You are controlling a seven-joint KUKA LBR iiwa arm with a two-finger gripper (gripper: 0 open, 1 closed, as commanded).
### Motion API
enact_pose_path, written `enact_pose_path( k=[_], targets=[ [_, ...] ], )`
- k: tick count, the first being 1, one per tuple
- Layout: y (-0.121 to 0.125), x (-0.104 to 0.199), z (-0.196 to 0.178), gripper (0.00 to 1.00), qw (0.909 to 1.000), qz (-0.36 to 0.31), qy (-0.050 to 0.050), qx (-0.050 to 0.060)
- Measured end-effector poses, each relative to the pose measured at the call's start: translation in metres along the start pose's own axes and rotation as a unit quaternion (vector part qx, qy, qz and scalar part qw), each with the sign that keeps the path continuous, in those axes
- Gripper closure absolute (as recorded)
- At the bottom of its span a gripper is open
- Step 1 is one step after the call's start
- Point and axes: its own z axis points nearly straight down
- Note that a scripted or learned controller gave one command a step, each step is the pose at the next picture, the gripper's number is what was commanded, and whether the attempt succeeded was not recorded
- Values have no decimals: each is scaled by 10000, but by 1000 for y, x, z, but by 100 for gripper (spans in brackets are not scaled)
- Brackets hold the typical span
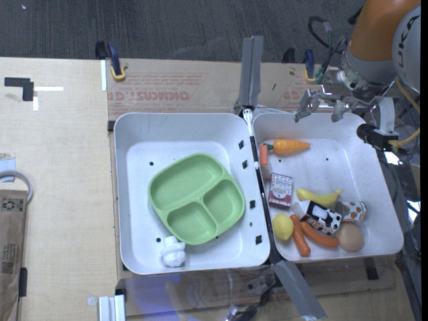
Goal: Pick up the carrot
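The carrot [290, 147] is orange and tapered. It lies flat near the back left of the right bin [374, 179], with its thin end pointing right. My gripper [321, 110] hangs over the back rim of that bin, up and to the right of the carrot and apart from it. Its two fingers [305, 110] are spread, and nothing is between them.
The right bin also holds a small red box [281, 188], a banana [319, 196], a lemon [283, 227], two orange sausage-like pieces [318, 237], a black-and-white toy [323, 216] and a beige egg [350, 238]. A green divided plate [196, 198] and a white lump [173, 251] lie in the left bin.
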Motion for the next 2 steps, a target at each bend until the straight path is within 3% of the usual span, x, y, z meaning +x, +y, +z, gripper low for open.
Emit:
enact_pose_path(
  k=[1,2],
  targets=[
    [6,-24,116,0,9997,-231,-11,-99],
    [8,4,122,0,9928,-1186,-33,-143]
  ],
)
